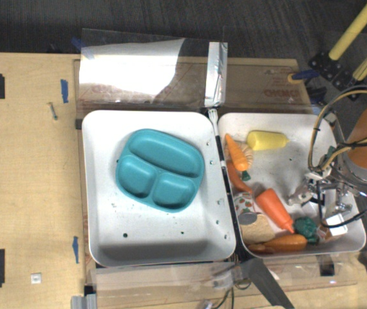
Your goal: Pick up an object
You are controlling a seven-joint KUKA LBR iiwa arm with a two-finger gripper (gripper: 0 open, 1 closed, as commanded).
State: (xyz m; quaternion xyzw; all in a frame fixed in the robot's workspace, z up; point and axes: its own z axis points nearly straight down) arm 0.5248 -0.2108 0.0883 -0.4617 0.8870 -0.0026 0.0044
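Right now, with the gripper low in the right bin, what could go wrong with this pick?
1. The gripper sits beside the white right bin's wall; it may scrape it.
2. The orange toy carrot with green top lies against another orange carrot, so a grasp may catch both or slip.
3. Loose cables hang over the bin and may snag.

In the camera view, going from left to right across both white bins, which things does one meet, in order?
Teal plastic divided plate → large orange toy carrot with green top → end effector.
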